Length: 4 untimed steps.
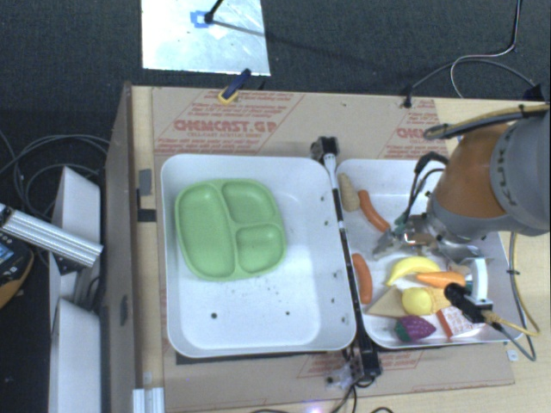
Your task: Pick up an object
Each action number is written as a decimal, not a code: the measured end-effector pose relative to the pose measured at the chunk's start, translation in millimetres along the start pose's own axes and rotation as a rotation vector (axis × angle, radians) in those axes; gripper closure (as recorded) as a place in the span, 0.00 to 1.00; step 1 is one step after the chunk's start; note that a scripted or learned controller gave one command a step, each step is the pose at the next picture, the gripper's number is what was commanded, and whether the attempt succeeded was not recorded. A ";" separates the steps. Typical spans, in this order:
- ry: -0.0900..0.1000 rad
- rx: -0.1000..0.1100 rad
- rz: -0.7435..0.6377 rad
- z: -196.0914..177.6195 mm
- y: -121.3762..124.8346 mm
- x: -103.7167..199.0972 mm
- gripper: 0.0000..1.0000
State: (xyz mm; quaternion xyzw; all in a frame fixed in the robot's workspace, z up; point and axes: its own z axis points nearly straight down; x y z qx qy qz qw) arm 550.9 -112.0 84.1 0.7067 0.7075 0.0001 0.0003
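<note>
My gripper (398, 235) hangs in the right bin (392, 172), fingers spread, holding nothing; a banana (411, 269) lies just below it, a sausage (373, 210) just above.

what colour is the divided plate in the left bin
Light green. The divided plate shows clearly in the camera view, lying in the left bin.

Arm reaches in from right, wrist bent down, gripper (398, 237) low.

Two white bins (250, 334), one green divided plate (230, 228), two sausages (374, 211), one banana (411, 268), one lemon (417, 300), perhaps one carrot (444, 279)
</note>
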 end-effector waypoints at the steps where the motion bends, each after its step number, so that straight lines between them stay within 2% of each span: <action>1: 0.000 -0.003 -0.003 -0.9 84.7 8.2 0.00; 2: 0.000 -0.001 -0.003 -0.5 70.2 27.5 0.00; 3: 0.000 -0.003 -0.005 -11.4 71.0 27.3 1.00; 4: 0.001 -0.003 -0.003 -101.2 6.1 106.2 1.00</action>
